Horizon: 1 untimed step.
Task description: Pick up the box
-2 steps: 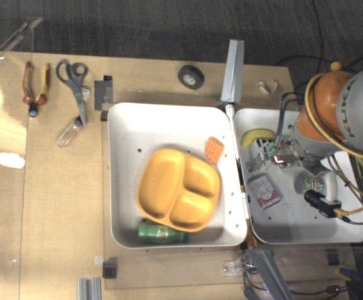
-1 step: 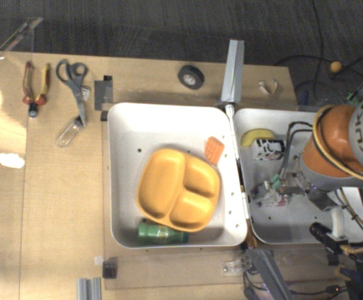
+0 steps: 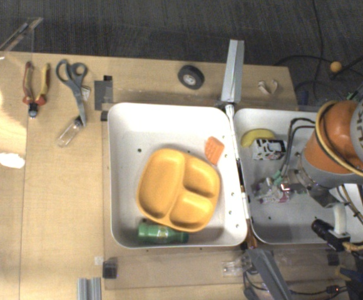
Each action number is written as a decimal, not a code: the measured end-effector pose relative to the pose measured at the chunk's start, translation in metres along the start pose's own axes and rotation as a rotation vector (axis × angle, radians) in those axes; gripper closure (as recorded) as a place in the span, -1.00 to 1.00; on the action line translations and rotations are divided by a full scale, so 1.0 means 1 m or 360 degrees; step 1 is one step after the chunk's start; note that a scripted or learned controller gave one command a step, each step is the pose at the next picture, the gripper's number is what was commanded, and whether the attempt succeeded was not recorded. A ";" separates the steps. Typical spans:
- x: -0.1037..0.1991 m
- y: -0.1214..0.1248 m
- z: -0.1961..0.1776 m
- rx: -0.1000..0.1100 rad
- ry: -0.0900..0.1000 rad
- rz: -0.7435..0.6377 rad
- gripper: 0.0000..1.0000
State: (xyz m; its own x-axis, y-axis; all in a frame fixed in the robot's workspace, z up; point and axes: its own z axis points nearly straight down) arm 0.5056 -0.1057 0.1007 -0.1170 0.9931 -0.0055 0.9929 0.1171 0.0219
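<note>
Two bins: left bin (image 3: 122,167) holds one yellow tray (image 3: 178,188), one green bottle (image 3: 161,232), one orange box (image 3: 214,149) at tray's 1 o'clock. My end effector (image 3: 274,189) state: cannot tell.

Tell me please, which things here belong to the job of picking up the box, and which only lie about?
Job: small box in the right bin; arm.

Lying about: yellow divided plate, green bottle, orange piece, banana, scissors, pliers, tape roll.
</note>
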 end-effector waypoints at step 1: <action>0.054 0.026 -0.085 0.0024 0.0006 0.0147 1.00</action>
